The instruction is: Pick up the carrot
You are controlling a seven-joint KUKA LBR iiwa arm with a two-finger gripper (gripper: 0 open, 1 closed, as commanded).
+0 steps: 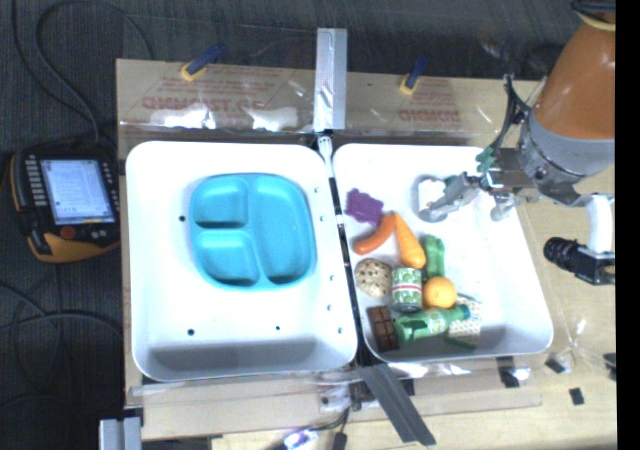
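Camera view, looking down on the surface: two white bins side by side. In the left bin sits a blue tray with three compartments, nothing else in there with it. The right bin carries all the clutter, bunched against its left half. The carrot lies there, orange, slanting from upper left to lower right, near the middle of the pile. Pressed against its left side is a curved orange-red piece, and just above that a purple piece. To the carrot's right a green piece stands close by. Below the carrot, a green and white can, with a speckled round thing to its left and a small orange to its right. Lower still, a brown chocolate block and a green bottle lying on its side near the front wall.

The arm comes in from the right, orange band high up, grey wrist below it. The jaws hang over the right bin, up and to the right of the carrot, apart from it. They are spread open, with nothing between them. Off the surface at far left, a handheld pendant with a lit screen lies on the dark floor.
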